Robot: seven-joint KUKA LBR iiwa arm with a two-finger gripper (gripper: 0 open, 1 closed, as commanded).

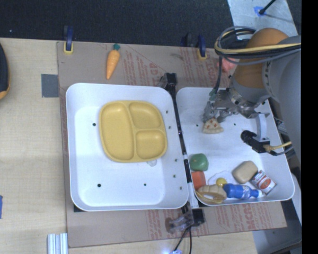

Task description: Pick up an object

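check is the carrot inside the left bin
No, the carrot lies on the brown board beyond the left bin, which holds the yellow plate.

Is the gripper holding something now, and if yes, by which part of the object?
It cannot be told. The gripper is low in the right bin, directly over a small tan food piece, but a grasp between its fingers is not visible.
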